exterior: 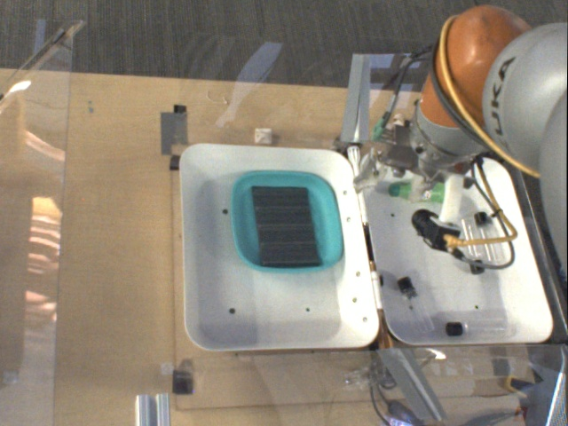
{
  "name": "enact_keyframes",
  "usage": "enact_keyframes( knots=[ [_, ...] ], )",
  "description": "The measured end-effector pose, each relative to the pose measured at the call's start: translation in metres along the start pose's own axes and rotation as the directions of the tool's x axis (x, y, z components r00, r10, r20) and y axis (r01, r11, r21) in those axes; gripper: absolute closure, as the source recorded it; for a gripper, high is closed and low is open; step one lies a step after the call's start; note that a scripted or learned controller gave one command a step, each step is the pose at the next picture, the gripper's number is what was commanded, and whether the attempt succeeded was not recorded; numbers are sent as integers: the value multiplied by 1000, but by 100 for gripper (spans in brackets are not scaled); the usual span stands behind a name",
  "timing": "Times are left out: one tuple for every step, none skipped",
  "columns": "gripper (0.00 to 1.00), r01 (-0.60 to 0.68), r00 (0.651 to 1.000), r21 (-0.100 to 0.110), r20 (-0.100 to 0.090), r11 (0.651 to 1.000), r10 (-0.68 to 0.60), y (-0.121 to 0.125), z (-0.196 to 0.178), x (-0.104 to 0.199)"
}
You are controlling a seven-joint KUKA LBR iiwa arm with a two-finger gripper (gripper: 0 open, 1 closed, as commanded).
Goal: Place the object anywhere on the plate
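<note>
Grey and orange, the arm [497, 69] carries the letters "UKA" on its shell, cut off by the curve of the body. It hangs over the upper part of the right bin [524, 318]. Whether the fingers are open or closed, I cannot tell. A small green object [401, 188] lies in this right bin, just under the wrist, beside black cables. In the left bin [204, 300] sits a teal plate [330, 216] with a dark ribbed block [284, 226] on it. Both white bins stand on a light wooden bench [98, 238]; beyond its far edge the floor [222, 16] is dark grey carpet.
</note>
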State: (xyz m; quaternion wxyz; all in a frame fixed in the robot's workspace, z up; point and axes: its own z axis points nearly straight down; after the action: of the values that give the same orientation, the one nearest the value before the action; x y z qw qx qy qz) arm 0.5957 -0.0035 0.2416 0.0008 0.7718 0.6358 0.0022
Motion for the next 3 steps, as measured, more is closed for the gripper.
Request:
enact_keyframes(
  knots=[
    [0, 12, 1000, 1, 2, 1000, -12, 8, 19, 5],
    [0, 11, 1000, 0, 2, 1000, -11, 37, 14, -48],
    [0, -28, 1000, -3, 2, 1000, 28, 11, -36, -52]
  ],
)
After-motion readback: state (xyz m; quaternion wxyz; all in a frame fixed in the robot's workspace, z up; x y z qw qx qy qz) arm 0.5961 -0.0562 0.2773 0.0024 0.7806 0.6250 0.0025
